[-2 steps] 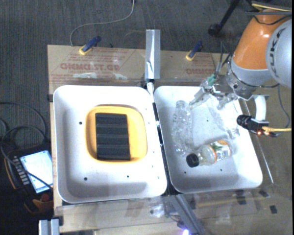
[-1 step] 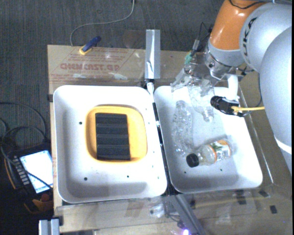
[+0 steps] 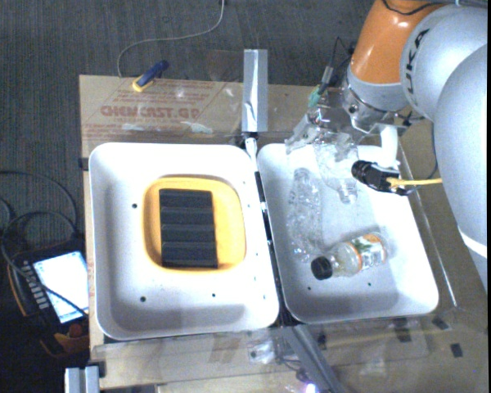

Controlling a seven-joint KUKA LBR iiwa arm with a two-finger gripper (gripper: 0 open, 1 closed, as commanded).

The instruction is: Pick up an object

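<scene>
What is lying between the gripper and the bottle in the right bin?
A crumpled clear plastic piece lies in the right bin, between the gripper at the far rim and the bottle near the front. It sits slightly left of a straight path; the bottle's top looks uncovered.

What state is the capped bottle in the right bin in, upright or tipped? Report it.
Tipped. The bottle lies on its side on the right bin floor, its dark cap pointing toward the left bin.
</scene>
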